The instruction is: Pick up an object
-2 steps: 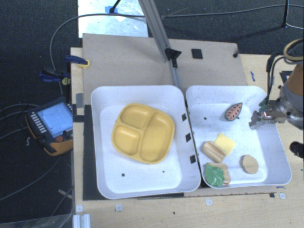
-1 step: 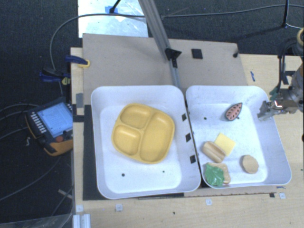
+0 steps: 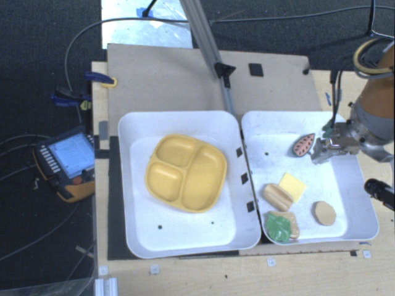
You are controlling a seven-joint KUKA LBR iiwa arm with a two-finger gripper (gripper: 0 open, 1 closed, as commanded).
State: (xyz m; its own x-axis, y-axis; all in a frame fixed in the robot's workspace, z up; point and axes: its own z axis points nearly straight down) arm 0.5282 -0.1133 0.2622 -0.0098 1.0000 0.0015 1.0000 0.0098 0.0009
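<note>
In the right bin (image 3: pixel 352 184) lie several toy foods: a red oval slice with dark seeds (image 3: pixel 302 145) at the top, a yellow cheese square (image 3: pixel 292 186), a tan bread roll (image 3: pixel 277 197), a green leafy piece (image 3: pixel 279 227) on a tan slice, and a round tan cookie (image 3: pixel 324 213). My gripper (image 3: pixel 323 149) hangs just right of the red slice, low over the bin's upper right part. Nothing shows between its fingers.
The left bin (image 3: pixel 133 184) holds a yellow divided plate (image 3: pixel 185 172). A grey pole (image 3: pixel 203 36) slants down to the seam between the bins. A handheld pendant (image 3: pixel 65 162) and cables lie left of the bench.
</note>
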